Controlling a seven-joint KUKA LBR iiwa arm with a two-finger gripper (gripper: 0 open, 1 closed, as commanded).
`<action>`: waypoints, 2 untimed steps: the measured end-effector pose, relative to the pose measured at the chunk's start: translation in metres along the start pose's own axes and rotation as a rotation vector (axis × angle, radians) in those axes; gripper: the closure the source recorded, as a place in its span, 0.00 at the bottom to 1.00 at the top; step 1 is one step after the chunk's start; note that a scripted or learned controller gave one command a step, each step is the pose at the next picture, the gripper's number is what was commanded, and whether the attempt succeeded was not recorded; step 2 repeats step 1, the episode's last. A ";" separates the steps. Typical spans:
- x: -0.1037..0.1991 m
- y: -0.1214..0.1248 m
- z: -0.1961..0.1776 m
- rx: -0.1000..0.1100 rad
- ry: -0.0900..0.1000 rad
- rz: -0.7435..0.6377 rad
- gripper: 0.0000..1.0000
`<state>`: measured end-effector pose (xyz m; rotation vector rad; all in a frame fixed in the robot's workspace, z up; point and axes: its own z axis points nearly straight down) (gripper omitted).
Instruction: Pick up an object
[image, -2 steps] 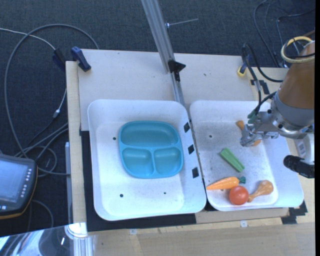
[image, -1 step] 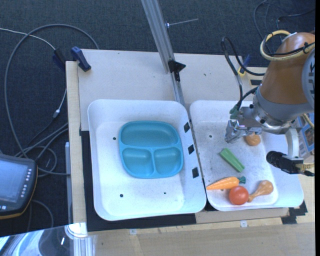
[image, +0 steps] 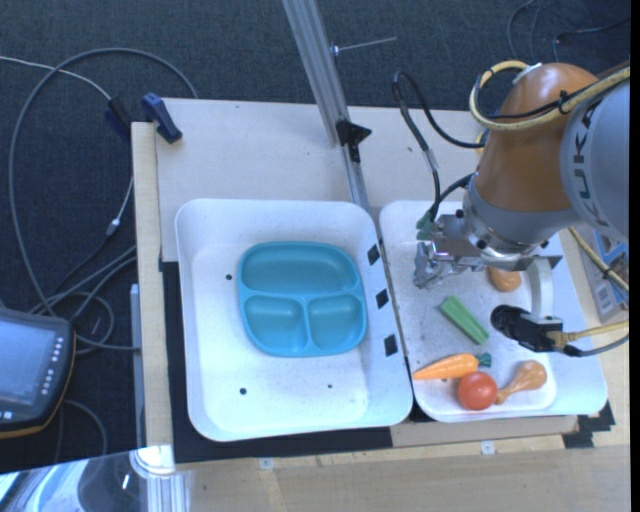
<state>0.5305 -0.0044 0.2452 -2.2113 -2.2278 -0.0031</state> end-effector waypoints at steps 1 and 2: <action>0.055 0.009 0.015 0.002 -0.001 0.000 1.00; 0.055 0.009 0.015 0.002 -0.001 0.000 1.00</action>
